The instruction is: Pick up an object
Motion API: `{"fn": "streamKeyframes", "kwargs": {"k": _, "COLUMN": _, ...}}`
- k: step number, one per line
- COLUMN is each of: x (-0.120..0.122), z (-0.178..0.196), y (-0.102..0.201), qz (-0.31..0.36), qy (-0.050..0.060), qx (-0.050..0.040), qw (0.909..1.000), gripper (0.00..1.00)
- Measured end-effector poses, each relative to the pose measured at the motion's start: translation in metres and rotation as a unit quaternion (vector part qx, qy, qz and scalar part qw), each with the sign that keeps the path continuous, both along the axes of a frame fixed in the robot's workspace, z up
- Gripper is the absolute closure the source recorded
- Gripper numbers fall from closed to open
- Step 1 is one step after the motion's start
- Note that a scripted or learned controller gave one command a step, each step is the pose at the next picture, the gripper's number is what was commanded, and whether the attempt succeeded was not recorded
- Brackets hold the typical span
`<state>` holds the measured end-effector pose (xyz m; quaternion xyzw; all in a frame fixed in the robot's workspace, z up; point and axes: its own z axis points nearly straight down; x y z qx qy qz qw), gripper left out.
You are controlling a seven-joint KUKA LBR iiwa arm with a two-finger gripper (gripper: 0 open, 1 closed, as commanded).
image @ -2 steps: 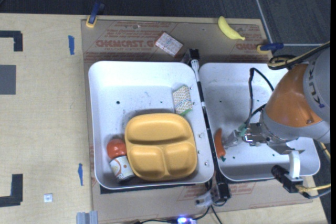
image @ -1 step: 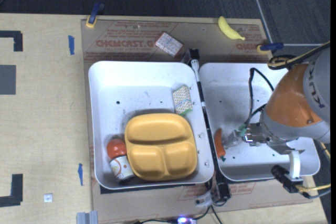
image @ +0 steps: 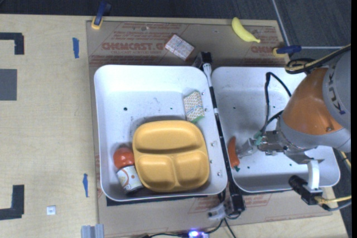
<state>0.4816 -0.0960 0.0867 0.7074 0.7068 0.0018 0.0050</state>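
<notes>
My gripper [image: 245, 149] reaches down into the right bin [image: 245, 83] near its left wall, low over the floor. A small red-orange object [image: 233, 153] lies against that wall, just left of the fingertips and touching or nearly touching them. The left bin [image: 111, 97] holds a large yellow divided tray [image: 170, 154], a patterned packet [image: 193, 105] behind it, and a red-and-white object [image: 126, 167] at its front left corner. Nothing visibly sits between the fingers.
A banana [image: 245, 30] and a small patterned box [image: 178, 47] lie on the cardboard behind the bins. A black divider [image: 215, 114] runs between the bins. The arm's orange band [image: 312, 108] looms over the right bin's right half.
</notes>
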Motion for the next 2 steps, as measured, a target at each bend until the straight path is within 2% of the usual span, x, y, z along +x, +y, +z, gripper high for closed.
{"fn": "streamKeyframes", "kwargs": {"k": 2, "x": -0.0001, "z": -0.0003, "y": -0.0014, "qz": 0.001, "qy": 0.001, "qx": 0.0010, "qw": 1.0000, "gripper": 0.00}}
